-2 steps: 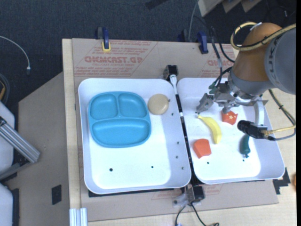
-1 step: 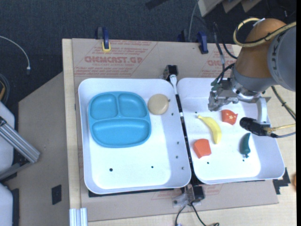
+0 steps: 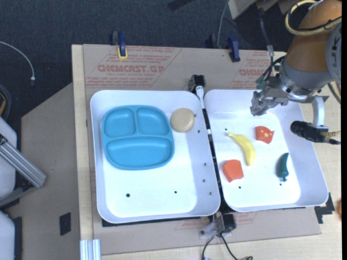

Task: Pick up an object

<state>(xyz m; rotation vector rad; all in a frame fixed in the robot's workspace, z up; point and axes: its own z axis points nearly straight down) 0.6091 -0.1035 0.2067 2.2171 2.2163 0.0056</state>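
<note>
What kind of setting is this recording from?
Likely a robotics lab test bench: two white bins on a clamped board, toy food like a banana, and loose cables on dark carpet beside the arm's gripper.

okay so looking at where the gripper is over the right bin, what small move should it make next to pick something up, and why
Probably shift toward the bin's near side and descend over the red piece. The gripper hovers above bare floor of the right bin, and that piece looks closest, apart from the banana.
</note>
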